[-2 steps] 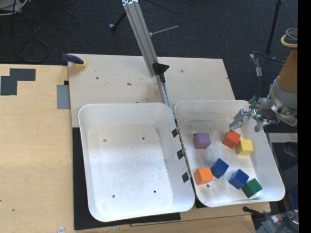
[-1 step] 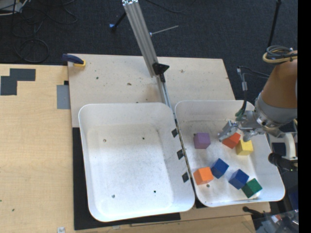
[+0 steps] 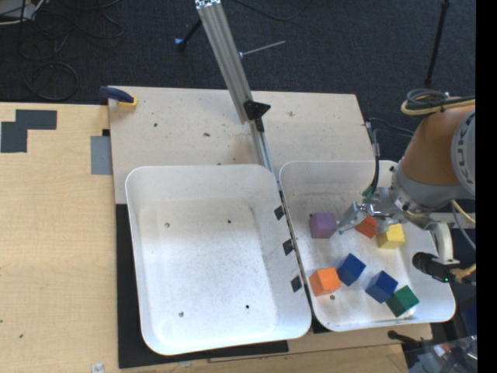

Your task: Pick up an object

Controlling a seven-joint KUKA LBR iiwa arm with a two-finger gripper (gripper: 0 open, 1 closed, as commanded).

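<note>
- Purple cube, red block and yellow cube are sitting across the right bin's middle.
- Orange cube, two blue cubes and green cube are lying nearer its front edge.

Even, soft overhead light, faint shadows, mild glare on the white bins, slightly grainy.

Red block half behind the claw — fingers indistinct

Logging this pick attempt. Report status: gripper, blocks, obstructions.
Gripper low in right white bin, over small red-orange block; grip unconfirmed. Purple cube left of it, yellow cube right, both crowding. No block seen lifted.
</note>
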